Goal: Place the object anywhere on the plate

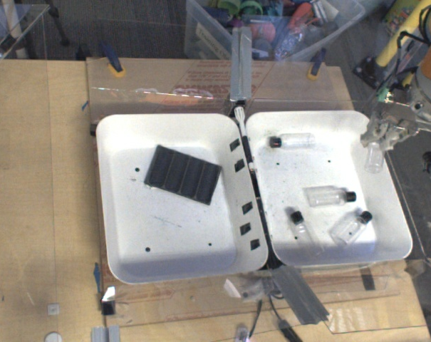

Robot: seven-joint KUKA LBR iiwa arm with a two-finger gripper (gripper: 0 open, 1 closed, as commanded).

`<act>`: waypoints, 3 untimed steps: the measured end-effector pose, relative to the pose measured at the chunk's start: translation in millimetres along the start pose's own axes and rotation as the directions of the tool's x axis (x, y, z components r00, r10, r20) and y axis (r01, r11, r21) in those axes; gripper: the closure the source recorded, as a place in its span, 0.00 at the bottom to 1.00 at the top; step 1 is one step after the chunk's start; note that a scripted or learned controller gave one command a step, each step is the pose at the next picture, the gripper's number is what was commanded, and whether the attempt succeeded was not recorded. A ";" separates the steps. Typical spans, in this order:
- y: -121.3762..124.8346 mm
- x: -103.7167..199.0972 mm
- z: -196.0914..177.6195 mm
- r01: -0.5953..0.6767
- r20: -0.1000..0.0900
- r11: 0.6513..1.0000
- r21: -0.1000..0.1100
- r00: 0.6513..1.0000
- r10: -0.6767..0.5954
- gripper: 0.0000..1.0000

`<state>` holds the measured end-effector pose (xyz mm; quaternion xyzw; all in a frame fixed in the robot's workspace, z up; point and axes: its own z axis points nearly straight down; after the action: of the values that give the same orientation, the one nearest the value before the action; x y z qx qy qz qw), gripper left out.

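Over the right bin's right rim: the gripper (383, 135), hanging from the grey arm that comes in from the right.
Jaws: too blurred to tell whether they are spread or pressed together.
Just below the gripper: a clear vial (374, 157), its long axis running up and down the view. I cannot tell whether it is pinched, or which end carries the cap.
Right bin (322, 256): four more clear, black-capped vials lying on the floor.
Far vial (292, 141): long axis left to right, cap pointing left.
Middle vial (328, 196): long axis left to right, cap pointing right.
Near-right vial (349, 227): on a diagonal, cap up and right.
Small vial (298, 220): near the divider, cap towards the far side.
Left bin (122, 258): holds the plate (183, 174), dark, ribbed and rectangular, lying flat and slightly askew, well apart from every vial.
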<state>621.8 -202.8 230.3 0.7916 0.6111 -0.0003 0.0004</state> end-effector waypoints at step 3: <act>-88.0 -26.8 -105.4 0.273 -0.001 0.962 0.000 0.962 -0.273 0.00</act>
<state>529.9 -206.3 335.8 0.6997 0.7145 0.0001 -0.0003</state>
